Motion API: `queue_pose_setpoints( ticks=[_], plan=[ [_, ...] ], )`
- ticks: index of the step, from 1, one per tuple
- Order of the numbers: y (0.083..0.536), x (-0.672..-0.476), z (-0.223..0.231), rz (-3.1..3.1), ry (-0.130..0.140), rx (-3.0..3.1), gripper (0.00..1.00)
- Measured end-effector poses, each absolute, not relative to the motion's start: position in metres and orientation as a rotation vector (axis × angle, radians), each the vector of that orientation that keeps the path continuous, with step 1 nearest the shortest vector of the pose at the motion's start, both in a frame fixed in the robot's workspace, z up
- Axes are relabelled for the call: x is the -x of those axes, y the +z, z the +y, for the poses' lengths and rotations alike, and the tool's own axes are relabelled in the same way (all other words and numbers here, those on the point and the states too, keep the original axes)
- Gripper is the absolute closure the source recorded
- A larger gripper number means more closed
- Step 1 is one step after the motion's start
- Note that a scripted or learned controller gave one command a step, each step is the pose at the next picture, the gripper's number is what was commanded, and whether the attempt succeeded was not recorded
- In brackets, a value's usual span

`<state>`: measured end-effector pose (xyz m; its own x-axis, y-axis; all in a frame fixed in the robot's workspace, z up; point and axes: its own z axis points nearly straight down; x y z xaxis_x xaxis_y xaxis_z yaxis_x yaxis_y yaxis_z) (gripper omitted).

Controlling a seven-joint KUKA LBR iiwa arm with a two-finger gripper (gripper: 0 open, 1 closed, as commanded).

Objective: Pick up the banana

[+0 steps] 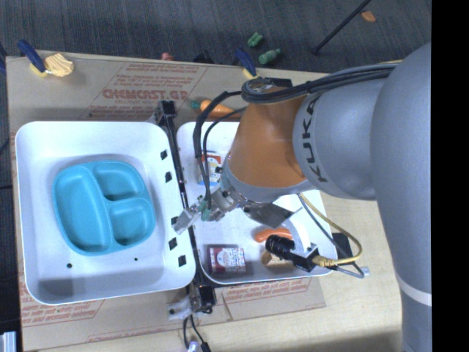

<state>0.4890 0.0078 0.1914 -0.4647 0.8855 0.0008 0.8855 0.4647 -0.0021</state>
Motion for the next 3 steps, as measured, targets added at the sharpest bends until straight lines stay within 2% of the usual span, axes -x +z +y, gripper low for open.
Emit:
queue_pose_setpoints(
  ticks=[1,2,3],
  plan=[
    [0.192,-0.515,-0.091,-2.910,0.002,1.185,0.00],
    [0.192,-0.515,0.012,-2.899,0.001,1.203,0.00],
    [0.197,-0.517,0.110,-2.710,0.003,1.586,0.00]
  ],
)
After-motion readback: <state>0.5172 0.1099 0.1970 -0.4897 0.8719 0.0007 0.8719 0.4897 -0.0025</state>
